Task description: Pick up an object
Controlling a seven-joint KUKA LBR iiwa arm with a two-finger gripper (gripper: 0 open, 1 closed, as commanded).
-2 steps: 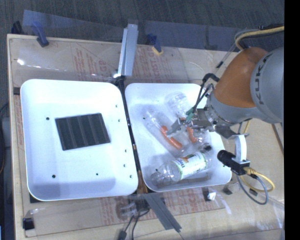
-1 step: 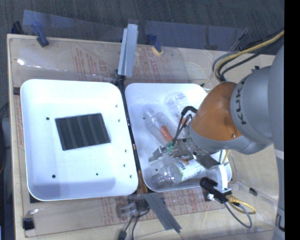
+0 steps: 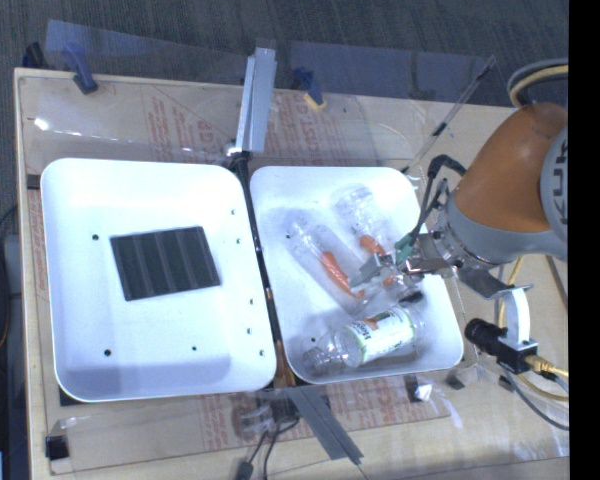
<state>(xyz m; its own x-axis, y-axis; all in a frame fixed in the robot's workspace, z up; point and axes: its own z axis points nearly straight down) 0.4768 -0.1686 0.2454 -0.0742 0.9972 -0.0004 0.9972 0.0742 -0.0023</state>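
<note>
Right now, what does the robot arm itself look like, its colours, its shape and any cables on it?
The arm is a thick rounded body, with a broad orange band above a grey wrist section. Below the wrist it narrows to a small dark metal gripper. A thin black cable loops along the wrist.

White for both bins, dark ribbed grey for the panel in the left one, clear plastic with a green-and-white label on the bottle, orange, perhaps a cap, on another clear bottle.
</note>
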